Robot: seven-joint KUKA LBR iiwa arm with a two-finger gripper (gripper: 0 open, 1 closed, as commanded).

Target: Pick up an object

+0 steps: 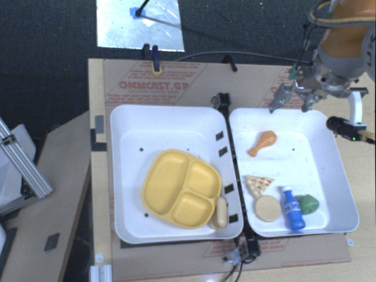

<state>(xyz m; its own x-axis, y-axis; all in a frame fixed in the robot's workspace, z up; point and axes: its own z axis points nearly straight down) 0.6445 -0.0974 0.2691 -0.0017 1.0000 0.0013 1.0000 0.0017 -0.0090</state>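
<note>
My gripper (294, 100) hangs above the far rim of the right bin (338, 157), open, with nothing between its two spread fingers. Below and left of it, a toy chicken drumstick (262, 143) lies on the bin floor. Near the front of that bin are a pizza slice (258, 184), a round tan cookie (267, 208), a blue bottle (292, 208) and a green item (308, 204). The left bin (126, 140) holds a yellow divided plate (181, 188) with a small bread roll (220, 212) at its right edge.
A black divider clip strip (226, 140) runs between the bins. The arm's grey body with its orange band (346, 16) rises at the upper right. A shiny metal sheet (140, 16) lies beyond the bench, and an aluminium rail (20, 163) stands at the left.
</note>
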